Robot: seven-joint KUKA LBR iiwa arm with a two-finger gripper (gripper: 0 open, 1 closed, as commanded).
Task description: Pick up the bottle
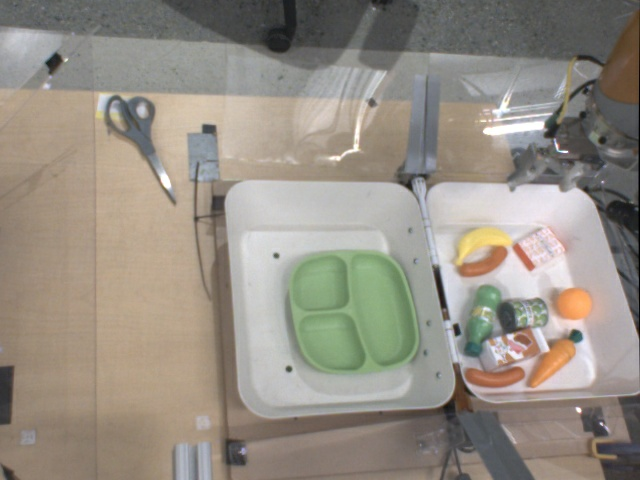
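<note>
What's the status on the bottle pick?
Gripper above right bin's far rim, holding nothing. Green plastic bottle lying in bin, untouched. Dark green can and small juice carton crowd it.

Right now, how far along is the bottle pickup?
Nothing looks done: the green bottle lies in the right bin, beside the can and carton. In hand: the arm sits over that bin's far corner, away from the bottle. Left: approach, grasp and lift.
</note>
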